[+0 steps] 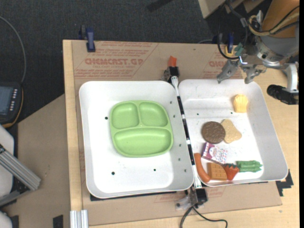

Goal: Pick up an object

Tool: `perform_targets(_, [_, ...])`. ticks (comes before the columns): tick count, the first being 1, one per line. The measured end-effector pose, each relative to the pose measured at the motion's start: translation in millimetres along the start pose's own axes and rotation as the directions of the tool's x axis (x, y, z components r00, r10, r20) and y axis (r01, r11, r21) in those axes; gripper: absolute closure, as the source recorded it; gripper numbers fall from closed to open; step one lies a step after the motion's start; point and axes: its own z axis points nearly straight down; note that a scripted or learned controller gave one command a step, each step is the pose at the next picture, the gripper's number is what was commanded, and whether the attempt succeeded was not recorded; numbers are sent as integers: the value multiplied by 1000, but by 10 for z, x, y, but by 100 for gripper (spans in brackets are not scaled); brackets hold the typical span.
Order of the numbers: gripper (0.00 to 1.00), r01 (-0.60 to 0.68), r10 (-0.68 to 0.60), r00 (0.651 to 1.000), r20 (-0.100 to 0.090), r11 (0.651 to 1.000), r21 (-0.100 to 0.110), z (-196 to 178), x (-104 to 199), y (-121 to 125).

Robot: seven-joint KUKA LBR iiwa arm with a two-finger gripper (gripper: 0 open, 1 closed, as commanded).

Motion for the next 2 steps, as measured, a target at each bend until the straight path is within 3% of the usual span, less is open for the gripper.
perform_targets(1, [0, -5, 5, 1000, 3, 1000, 1, 542, -591, 164])
perform_targets(2, [0, -2, 2, 1000, -14, 1000, 10, 1575, -898, 160])
